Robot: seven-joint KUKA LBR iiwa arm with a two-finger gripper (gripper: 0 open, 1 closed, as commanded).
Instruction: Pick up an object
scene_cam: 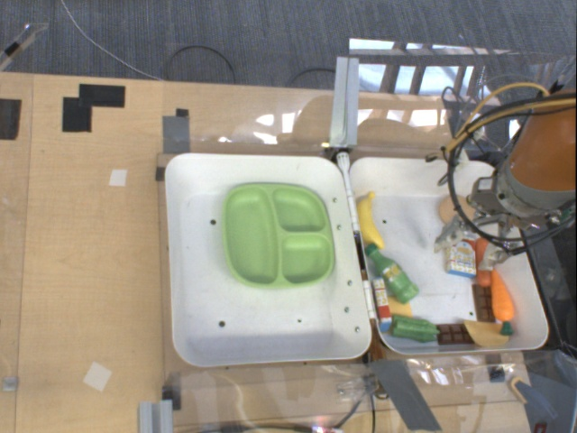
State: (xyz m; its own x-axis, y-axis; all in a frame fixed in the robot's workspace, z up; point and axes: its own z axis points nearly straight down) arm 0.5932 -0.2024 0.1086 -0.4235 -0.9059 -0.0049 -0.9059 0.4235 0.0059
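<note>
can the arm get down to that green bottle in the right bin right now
Probably yes. The green bottle lies uncovered near the bin's left wall, beside the banana, and the gripper hangs over the same bin.

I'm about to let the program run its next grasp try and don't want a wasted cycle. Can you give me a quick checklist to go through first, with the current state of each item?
1. Arm over the bin that holds the objects: ok. The gripper is above the right bin.
2. A target under it: ok. A small white carton lies right below the gripper.
3. Object already held: cannot tell. The wrist and cables hide the grip.
4. Room around the target: not ok. A carrot lies close beside the carton.
5. Other objects out of the way: ok. The banana and green bottle lie at the bin's left.
6. Left bin undisturbed: ok. The green plate lies flat in it.
</note>
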